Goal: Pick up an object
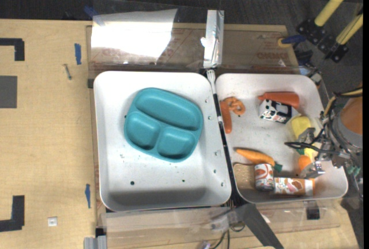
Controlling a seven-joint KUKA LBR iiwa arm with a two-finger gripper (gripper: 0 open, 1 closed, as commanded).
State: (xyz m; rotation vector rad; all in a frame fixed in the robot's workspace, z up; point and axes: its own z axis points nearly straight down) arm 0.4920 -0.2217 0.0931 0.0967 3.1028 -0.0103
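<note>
My gripper sits low at the right edge of the right bin, wrist and cabling crowding it; I cannot tell from this view what state it is in, nor whether anything is caught in it. Just beside it lies a small orange piece, and above that a yellow object, both near the bin's right wall.

Moving outward: a long packet with orange and white print lies along the bin's front edge, touching a small upright can. A toy carrot lies just above the can. Farther up are a black-and-white box, an orange-red elongated item, and an orange curled piece near the divider.

The left bin holds a teal divided tray, well apart from the arm.

My judgement: the nearest candidates are the small orange piece and the yellow object. To do this step well, I would centre over one item alone, keep clear of the bin wall, descend squarely, and verify a hold before lifting. Crowding by the wall is the main risk.
</note>
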